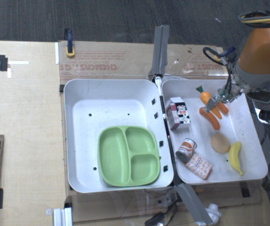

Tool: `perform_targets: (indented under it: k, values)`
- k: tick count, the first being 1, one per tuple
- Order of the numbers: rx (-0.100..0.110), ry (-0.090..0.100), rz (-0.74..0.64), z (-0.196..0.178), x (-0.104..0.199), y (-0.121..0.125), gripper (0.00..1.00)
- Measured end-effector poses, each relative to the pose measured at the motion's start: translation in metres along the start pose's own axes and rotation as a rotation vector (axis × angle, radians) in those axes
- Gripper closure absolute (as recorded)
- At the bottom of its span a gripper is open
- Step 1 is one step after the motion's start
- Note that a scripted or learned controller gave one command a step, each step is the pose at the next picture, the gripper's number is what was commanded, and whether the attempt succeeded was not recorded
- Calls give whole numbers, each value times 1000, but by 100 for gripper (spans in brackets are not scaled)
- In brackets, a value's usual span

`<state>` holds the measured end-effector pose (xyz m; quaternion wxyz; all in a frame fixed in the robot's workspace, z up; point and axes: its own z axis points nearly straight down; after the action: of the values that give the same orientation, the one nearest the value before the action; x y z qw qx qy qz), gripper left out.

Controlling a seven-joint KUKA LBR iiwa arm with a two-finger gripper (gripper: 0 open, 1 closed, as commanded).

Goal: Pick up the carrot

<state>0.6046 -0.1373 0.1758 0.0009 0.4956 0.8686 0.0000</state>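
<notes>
Nearest to the camera in the right bin (255, 140), a red packet (200, 166) and a small can (186, 149) lie by the front wall, and a yellow banana (236, 157) lies at the front right of this bin. Just behind the banana there is a round brown thing (220, 143). Farther back in the right bin, near its middle, a sausage (209, 117) lies, and a box (178, 114) stands close to the left wall. The carrot (210, 100) lies in the back half of the right bin, just behind the sausage. The tool (215, 103) is down at the carrot; I cannot tell how far it is open, or if it grips anything.
</notes>
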Motion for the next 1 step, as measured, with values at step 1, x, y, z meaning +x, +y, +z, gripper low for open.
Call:
perform_targets:
  k: [1]
  values:
    - [1,0,105,15,-18,7,100]
